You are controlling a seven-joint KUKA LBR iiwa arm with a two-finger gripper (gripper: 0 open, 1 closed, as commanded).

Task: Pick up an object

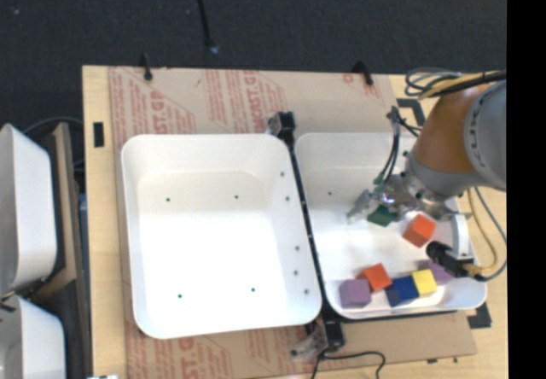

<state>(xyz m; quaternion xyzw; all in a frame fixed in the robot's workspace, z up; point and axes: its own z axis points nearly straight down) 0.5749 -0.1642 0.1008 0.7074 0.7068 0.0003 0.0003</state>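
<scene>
the pincer (375, 205) is hovering, prongs spread, over a dark green block (383, 216) in the right bin (337, 164), touching or not i cannot tell, and may be risking nudging it aside while closing.

At the centre right of the frame, the arm's wrist is covering most of the small dark green block (381, 216), leaving only a sliver showing, too little to tell its shape. The hand (368, 205) there is appearing blurred and small, its parts merging together. Lower right, a purple block (441, 271) is lying half hidden behind a black fitting. At the far left, white containers (26, 198) are being cut off by the frame's edge.
</scene>
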